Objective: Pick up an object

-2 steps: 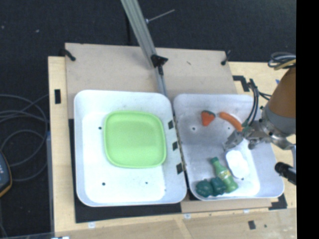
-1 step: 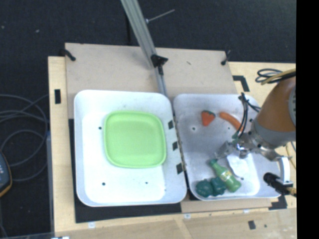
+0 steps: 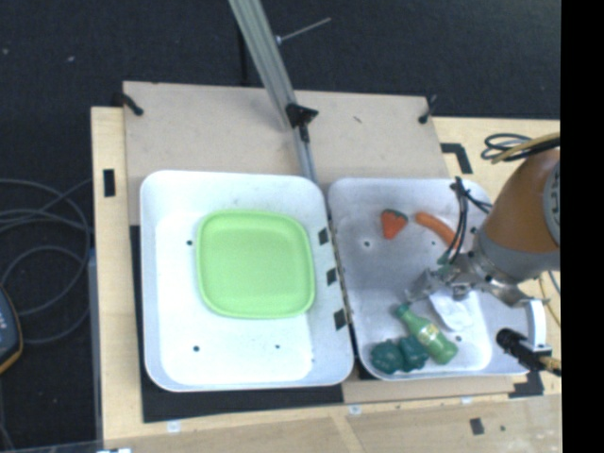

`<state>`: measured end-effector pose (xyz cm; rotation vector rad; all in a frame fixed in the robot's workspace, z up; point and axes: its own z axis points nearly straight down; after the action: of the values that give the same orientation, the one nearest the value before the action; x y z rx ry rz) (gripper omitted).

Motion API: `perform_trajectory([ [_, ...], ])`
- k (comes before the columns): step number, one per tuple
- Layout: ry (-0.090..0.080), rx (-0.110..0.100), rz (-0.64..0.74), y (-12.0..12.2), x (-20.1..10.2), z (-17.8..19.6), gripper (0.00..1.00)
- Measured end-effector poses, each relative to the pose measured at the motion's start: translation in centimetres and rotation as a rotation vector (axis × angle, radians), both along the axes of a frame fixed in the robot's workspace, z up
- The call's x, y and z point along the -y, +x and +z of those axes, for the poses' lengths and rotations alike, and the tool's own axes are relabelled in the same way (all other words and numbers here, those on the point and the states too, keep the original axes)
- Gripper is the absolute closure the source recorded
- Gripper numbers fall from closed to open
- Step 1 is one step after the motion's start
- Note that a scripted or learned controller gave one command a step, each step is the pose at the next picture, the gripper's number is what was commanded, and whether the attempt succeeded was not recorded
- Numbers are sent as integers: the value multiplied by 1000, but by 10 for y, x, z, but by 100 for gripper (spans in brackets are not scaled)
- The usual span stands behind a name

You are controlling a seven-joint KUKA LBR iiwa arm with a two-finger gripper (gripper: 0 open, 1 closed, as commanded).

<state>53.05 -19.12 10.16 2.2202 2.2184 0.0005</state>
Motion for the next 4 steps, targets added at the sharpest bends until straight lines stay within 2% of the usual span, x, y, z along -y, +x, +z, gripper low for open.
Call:
perform_trajectory([
  [1, -1, 6, -1, 2, 1, 13, 100],
  [2, 0, 4, 1, 5, -1, 76, 100],
  [3, 1, 3, 1, 2, -7, 122, 100],
  [4, 1, 3, 1, 12, -6, 170, 100],
])
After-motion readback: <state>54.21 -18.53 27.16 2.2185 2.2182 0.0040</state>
